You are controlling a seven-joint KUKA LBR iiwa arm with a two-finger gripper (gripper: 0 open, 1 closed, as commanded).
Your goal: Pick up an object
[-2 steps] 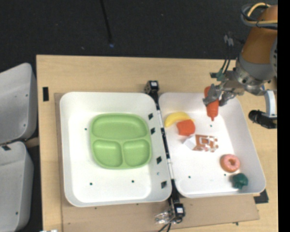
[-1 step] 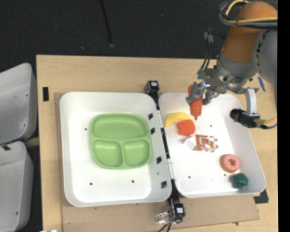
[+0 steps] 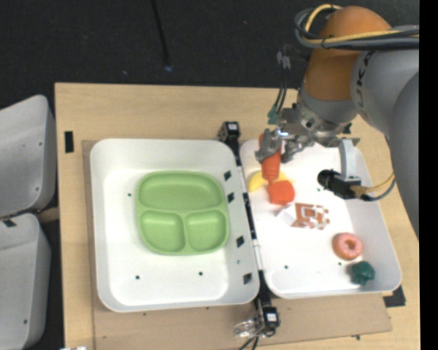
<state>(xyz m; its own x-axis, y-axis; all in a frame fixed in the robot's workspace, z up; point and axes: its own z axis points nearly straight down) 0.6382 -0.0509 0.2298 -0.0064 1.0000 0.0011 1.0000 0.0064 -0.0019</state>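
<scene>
2 white bins sit side by side on the bench (image 3: pixel 73 108). On my feed, the left bin (image 3: pixel 102 195) carries 1 green plate (image 3: pixel 181 211) with 3 compartments, lying flat near the bin's middle.

The right bin (image 3: pixel 306 261) carries 6 loose items:
- 1 orange piece (image 3: pixel 270 168), at the bin's upper left, directly below the gripper (image 3: pixel 277 150) and touching or almost touching it.
- 1 yellow piece (image 3: pixel 255 183), just beside the orange piece, against the bin's left wall.
- 1 orange-red block (image 3: pixel 281 192), just below the orange piece and touching the yellow piece at its right side.
- 1 brown-and-white card (image 3: pixel 310 216), flat, near the bin's middle.
- 1 pink donut (image 3: pixel 347 246), toward the lower right.
- 1 dark green lump (image 3: pixel 362 272), just below the donut, in the lower right corner.

The arm (image 3: pixel 336 57) reaches in from the right, and its wrist points down over the upper left part of the right bin. From this angle I cannot tell the gripper's state, and I cannot tell whether the orange piece is gripped or rests on the bin floor beneath the tool. The other 5 items lie apart from the gripper.
</scene>
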